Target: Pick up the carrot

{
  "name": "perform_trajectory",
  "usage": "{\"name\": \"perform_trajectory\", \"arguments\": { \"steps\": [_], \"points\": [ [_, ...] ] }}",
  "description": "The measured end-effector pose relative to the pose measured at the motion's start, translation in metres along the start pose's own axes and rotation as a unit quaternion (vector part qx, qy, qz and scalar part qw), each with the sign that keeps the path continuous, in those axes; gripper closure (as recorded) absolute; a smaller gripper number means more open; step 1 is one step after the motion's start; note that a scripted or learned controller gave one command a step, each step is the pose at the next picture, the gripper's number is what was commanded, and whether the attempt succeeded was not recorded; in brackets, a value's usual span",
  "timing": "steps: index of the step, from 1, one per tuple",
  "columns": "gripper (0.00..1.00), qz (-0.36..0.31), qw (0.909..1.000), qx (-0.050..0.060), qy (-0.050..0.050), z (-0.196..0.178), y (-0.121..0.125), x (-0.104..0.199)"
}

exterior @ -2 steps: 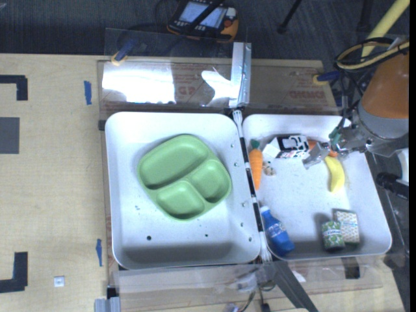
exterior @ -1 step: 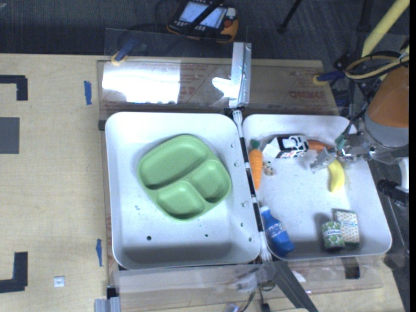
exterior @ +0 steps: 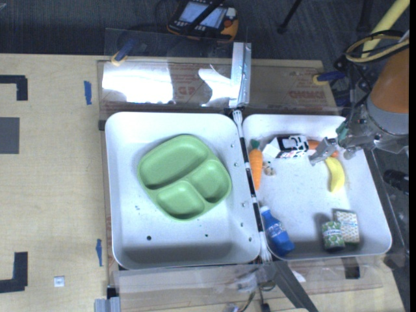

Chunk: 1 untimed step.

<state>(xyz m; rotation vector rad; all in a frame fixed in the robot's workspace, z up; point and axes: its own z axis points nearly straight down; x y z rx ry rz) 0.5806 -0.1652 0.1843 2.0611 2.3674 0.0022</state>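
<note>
Camera view looks down on a wooden bench [exterior: 52, 174] carrying two shallow white bins side by side. Biggest of the two in the picture is the left bin [exterior: 123, 239], and most of its floor is taken up by a green divided plate [exterior: 184, 175] with three compartments, lying slightly turned. Next to it the right bin [exterior: 305, 200] holds a scatter of smaller things. From the right edge comes the grey arm [exterior: 390, 109] with its orange band, reaching over the far right corner of that bin. At its end the gripper [exterior: 325, 152] hangs low over the upper part of the right bin, just beside the upper end of a yellow banana [exterior: 335, 174]; nothing can be seen between its fingers, and whether they are spread or closed cannot be told from this angle. A green and white patterned packet [exterior: 341, 229] sits in the near right corner of the bin. A blue bottle [exterior: 277, 231] lies against the bin's left wall, toward the near side. The carrot [exterior: 256, 166] lies lengthwise along that same left wall, farther back, its green top pointing away, well apart from the gripper. A small black and white box [exterior: 292, 144] rests between the carrot and the gripper.
</note>
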Motion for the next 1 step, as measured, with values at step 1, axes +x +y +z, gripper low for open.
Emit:
{"name": "perform_trajectory", "arguments": {
  "steps": [1],
  "points": [
    [0.00, 0.021, 0.9998, 0.000, 0.002, 0.0537, 0.0215, -0.0557]
  ]
}}
